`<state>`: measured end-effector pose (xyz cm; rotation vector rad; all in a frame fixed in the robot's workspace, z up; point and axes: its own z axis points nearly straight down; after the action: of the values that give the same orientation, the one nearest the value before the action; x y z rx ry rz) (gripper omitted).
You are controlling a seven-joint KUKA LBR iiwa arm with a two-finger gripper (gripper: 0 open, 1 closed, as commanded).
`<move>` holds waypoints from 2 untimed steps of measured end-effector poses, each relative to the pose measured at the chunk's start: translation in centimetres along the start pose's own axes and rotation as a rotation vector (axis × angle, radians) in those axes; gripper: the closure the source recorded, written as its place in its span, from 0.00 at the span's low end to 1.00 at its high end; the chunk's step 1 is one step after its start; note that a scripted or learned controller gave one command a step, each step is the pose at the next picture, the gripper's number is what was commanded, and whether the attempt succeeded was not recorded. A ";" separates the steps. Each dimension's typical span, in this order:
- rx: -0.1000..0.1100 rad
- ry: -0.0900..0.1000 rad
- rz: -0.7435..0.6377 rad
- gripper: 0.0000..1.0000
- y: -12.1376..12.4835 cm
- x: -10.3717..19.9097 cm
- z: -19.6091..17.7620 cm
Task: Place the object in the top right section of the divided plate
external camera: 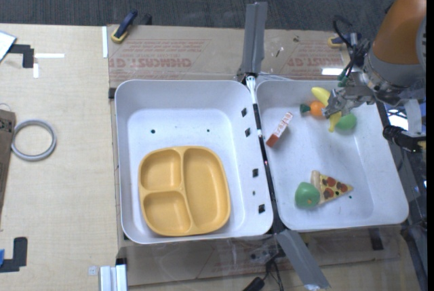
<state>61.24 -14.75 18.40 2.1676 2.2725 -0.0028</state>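
Gripper [337,106] over yellow/orange/green toy cluster [330,111], right bin 1 o'clock; finger state unclear. Risk: multi-grab or slip amid crowding.

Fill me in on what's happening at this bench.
The arm reaches in from the right, its gripper down in the right bin among a yellow piece, an orange piece and a green piece at the far end. Nearer lie a pizza slice, a green apple and a small red and white item. The yellow divided plate sits in the left bin, nothing placed in it yet.
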 end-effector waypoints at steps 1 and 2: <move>0.002 0.002 -0.375 1.00 2.9 -2.7 8.3; -0.003 0.000 -0.487 1.00 0.1 -6.5 9.1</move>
<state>61.64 -21.28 9.33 1.5554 2.7265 0.0008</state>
